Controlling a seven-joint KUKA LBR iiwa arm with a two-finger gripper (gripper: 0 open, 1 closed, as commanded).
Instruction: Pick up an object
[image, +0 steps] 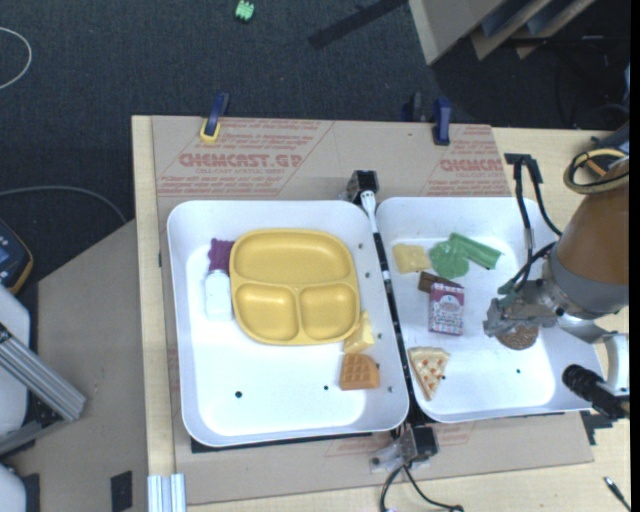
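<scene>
My gripper (514, 320) hangs low over the right side of the right bin (480, 388), directly above a small brown round object (521, 339) that peeks out beneath it. I cannot see whether the two touch. To its left, apart from it, stands a red and brown carton (446, 306). A pizza slice (429, 372) lies nearer the front. A green toy vegetable (463, 254) and a pale yellow piece (409, 258) lie at the back.
The left bin (182, 300) holds a yellow divided plate (295, 285), a purple and white bottle (217, 276) by its left side and a waffle piece (359, 371) at the front right. The arm's orange band (600, 235) rises over the right bin's right wall.
</scene>
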